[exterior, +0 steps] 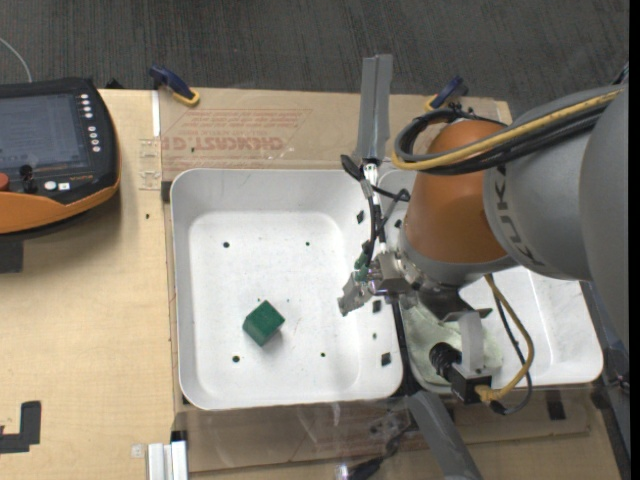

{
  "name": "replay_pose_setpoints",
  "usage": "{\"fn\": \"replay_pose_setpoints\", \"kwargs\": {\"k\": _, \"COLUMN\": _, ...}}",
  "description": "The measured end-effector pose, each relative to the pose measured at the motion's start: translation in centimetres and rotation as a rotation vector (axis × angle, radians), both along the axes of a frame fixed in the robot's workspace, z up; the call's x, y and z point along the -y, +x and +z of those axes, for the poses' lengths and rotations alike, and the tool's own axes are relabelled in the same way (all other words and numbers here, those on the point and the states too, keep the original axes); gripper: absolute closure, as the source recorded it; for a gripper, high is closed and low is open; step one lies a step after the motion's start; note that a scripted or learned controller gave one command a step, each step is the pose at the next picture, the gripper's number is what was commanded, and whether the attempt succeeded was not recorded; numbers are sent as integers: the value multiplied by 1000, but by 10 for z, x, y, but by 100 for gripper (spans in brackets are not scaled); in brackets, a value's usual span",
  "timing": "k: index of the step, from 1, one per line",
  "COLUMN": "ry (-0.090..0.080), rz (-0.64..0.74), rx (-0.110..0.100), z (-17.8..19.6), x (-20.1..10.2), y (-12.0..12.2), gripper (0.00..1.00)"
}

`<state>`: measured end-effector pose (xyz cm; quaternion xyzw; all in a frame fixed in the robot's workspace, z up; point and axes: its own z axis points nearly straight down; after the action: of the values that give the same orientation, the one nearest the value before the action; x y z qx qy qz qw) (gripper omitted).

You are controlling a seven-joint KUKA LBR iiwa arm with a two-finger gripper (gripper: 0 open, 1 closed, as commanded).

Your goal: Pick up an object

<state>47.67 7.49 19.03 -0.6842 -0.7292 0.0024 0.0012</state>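
Note:
A small green cube (264, 323) lies alone on the floor of the left white bin (200, 268), toward its front. The grey arm with its orange band (455, 208) reaches in from the right and hangs over the divider between the two bins. A grey metal part of the gripper (362, 288) pokes out under the wrist at the left bin's right side, about a hand's width right of the cube and apart from it. The wrist hides the rest of the gripper.
The right white bin (560, 338) is largely covered by the arm; a pale greenish thing (428, 326) shows under the wrist. A teach pendant (50, 148) lies on the bench at far left. Cables loop around the wrist. A grey post (374, 108) stands behind the bins.

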Motion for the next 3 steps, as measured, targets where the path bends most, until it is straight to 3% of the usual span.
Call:
{"fn": "replay_pose_setpoints", "kwargs": {"k": 1, "ry": 2, "rz": 481, "rx": 1, "z": -25, "x": -74, "y": 0, "gripper": 0}}
{"fn": "replay_pose_setpoints", "kwargs": {"k": 2, "ry": 2, "rz": 631, "rx": 1, "z": -100, "x": -111, "y": 21, "gripper": 0}}
{"fn": "replay_pose_setpoints", "kwargs": {"k": 3, "ry": -7, "rz": 857, "rx": 3, "z": -99, "x": -129, "y": 5, "gripper": 0}}
